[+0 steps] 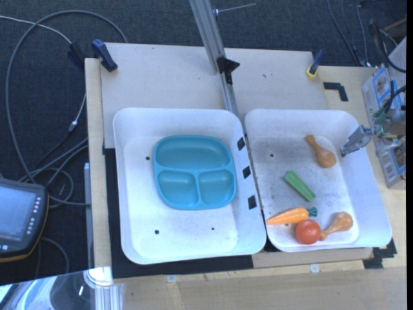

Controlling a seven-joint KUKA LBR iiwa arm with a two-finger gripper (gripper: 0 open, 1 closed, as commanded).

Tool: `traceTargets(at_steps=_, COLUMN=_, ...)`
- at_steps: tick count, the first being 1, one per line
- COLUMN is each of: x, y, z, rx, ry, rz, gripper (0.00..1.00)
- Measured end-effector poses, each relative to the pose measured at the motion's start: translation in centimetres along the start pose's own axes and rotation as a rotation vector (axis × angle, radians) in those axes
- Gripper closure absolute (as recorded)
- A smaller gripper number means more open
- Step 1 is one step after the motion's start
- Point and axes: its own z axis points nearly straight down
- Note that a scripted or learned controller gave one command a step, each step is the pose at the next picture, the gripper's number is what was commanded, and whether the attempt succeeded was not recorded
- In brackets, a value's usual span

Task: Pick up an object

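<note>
- No text, label, brand, number or sign can be read anywhere in the camera view.
- The handheld control pad (18,218) at the left edge has a dark screen with nothing legible on it.
- The printed items (385,95) at the right edge carry coloured markings, but they are too small and blurred to make out.
</note>
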Motion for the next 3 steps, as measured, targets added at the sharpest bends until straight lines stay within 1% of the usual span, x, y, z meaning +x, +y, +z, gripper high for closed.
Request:
traceTargets(at_steps=1, x=0.0, y=0.0, z=0.0, rx=0.0, ry=0.0, rz=0.0, gripper=0.0)
traceTargets(at_steps=2, x=0.8, y=0.5, z=5.9, rx=0.005, ry=0.001, rz=0.001, gripper=0.0)
traceTargets(at_steps=3, x=0.8, y=1.0, z=12.0, rx=0.005, ry=0.001, rz=0.001, gripper=0.0)
